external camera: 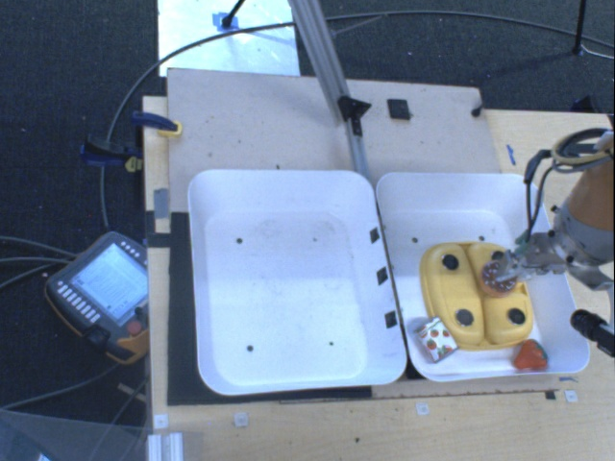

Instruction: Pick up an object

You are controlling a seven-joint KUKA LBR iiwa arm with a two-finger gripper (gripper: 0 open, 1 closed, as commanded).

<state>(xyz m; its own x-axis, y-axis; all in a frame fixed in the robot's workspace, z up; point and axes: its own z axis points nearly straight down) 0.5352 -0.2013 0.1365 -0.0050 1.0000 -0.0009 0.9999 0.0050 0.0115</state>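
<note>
Dark carpet lies all around the bench, and on the bench we see two white bins side by side. We see nothing inside the left bin. The right bin holds three things near its front: a big yellow block with dark round holes in it, a small white cube with coloured spots just beside the block's front corner, and a small red thing at the front right corner of the bin.

We think the job has only begun. All three things lie on the bin floor, and nothing is lifted. A thing must yet be grabbed and raised.

We see the arm reach in from the right, over the right bin. It bends down so that the gripper sits right over the top of the yellow block, near its middle. It looks very close to the block, maybe touching. The tip looks small and blurry to us, so we cannot tell how the tool is set or whether it pinches anything.

A grey handset lies on the floor at the left.
</note>
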